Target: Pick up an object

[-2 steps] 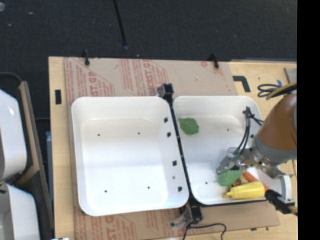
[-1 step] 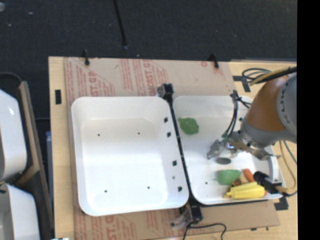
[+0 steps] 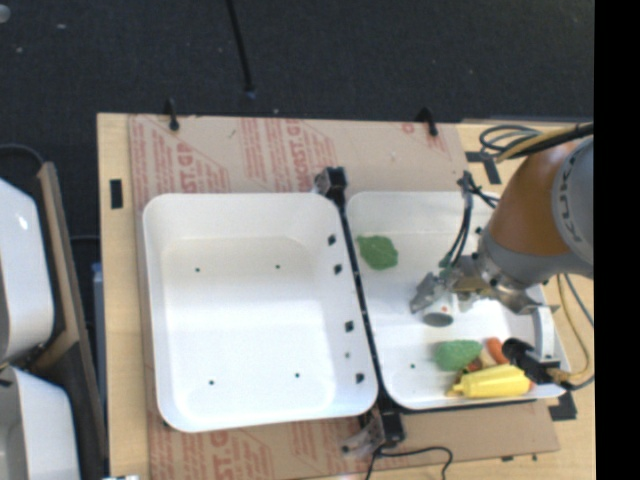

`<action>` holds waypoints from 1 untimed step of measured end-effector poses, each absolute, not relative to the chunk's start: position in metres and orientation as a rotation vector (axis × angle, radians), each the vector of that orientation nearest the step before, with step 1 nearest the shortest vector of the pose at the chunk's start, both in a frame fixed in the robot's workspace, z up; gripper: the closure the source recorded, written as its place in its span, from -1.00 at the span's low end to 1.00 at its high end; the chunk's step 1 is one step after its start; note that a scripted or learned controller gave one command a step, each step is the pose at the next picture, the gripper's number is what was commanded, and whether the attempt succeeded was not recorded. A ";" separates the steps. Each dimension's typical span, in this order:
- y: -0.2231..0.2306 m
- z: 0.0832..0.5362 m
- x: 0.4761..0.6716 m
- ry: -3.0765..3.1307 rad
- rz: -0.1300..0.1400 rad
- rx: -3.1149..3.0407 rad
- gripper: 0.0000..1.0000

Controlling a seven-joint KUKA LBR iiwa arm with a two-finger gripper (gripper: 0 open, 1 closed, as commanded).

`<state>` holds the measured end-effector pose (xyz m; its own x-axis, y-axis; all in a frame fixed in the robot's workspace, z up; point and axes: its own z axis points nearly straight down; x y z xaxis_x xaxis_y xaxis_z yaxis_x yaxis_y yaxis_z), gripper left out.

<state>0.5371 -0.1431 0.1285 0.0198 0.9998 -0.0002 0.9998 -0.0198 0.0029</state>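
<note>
Green, the nearer lump lies just below the hand in the right bin, a yellow piece beyond it. Another green lump sits up-left of the hand. Whether the hand's grip is apart or together I cannot tell.

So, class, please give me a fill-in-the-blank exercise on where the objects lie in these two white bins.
1. The yellow banana-shaped toy lies in the ____ bin.
2. The gripper hangs over the ____ bin.
3. Two soft lumps share the colour ____.
4. The left white bin sits ____ the right one.

Missing words: right; right; green; beside
</note>
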 end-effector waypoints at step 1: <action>-0.144 0.127 0.536 2.197 0.001 2.244 -1.00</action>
